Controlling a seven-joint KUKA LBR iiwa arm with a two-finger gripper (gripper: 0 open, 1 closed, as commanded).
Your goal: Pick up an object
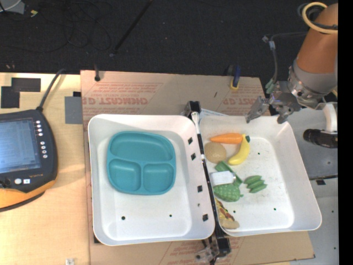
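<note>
Orange band, grey wrist, dark metal fingers (261, 110), yellow cable loop

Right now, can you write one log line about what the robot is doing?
gripper: open, holding nothing, above right bin's far rim | carrot, banana in right bin | teal plate in left bin

Wooden bench (33, 214), cardboard sheet (149, 93) laid on top. Black floor (165, 21) behind with loose cables (71, 7). Control tablet (22, 148) sits on bench's left edge. Even lighting.
</note>
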